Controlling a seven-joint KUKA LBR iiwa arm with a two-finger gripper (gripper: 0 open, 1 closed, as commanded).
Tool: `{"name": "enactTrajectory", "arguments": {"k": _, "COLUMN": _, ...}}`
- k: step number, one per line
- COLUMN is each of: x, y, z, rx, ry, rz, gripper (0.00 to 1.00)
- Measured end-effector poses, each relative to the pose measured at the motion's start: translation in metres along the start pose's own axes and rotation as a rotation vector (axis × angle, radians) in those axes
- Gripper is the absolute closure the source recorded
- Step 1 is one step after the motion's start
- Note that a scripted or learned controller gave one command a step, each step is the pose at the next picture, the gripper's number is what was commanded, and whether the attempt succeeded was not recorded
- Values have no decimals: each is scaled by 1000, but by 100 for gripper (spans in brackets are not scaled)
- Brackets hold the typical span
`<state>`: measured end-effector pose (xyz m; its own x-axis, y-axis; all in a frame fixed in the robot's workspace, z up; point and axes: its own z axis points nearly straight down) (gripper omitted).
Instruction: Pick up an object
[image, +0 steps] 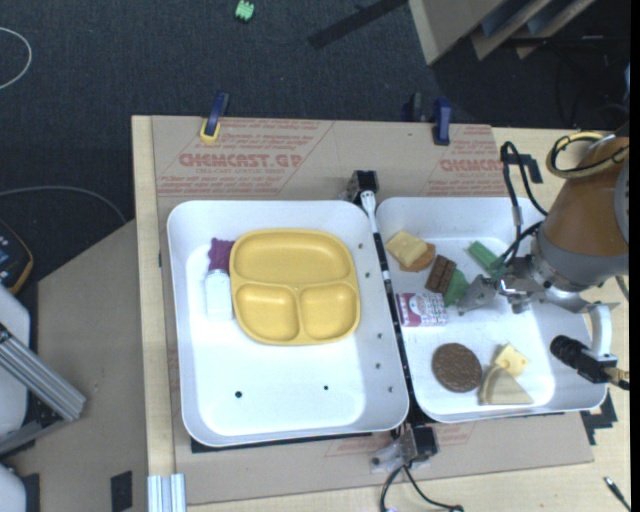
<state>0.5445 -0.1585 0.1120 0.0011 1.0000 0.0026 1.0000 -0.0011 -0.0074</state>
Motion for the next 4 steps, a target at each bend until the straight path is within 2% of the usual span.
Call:
{"name": "enactTrajectory", "arguments": {"k": 1, "x": 1, "y": -1, "z": 29, "rx": -2, "ry": 0, "rz": -1, "gripper": 0}}
{"name": "enactTrajectory", "arguments": {"k": 2, "x": 0, "y": 0, "z": 17, "rx": -7, "ry": -2, "rz": 1, "gripper": 100}}
{"name": "enactTrajectory", "arguments": {"k": 4, "x": -10, "y": -10, "z": -91, "rx": -13, "ry": -5, "rz": 0, "gripper": 100}}
